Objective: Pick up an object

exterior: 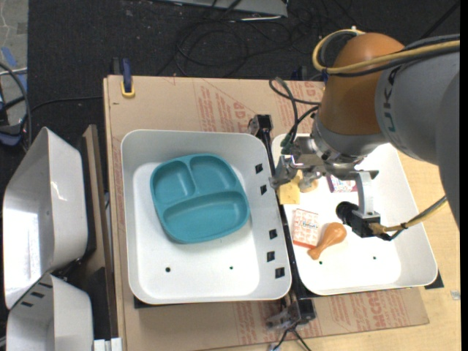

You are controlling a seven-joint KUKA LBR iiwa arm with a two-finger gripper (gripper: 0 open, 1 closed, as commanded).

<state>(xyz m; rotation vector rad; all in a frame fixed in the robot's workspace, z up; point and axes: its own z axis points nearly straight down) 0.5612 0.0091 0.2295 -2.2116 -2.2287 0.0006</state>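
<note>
The grey arm (417,93) comes in from the upper right of the frame, its orange band bent downward, with the gripper (311,168) hanging low, right of centre.

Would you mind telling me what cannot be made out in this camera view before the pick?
- Gripper: the arm's wrist covers its fingers from above, so their state is unclear.
- Yellow item: partly under the gripper; identity uncertain.
- Small card: print too small to read.
- Right bin: its far part is hidden by the arm.
</note>
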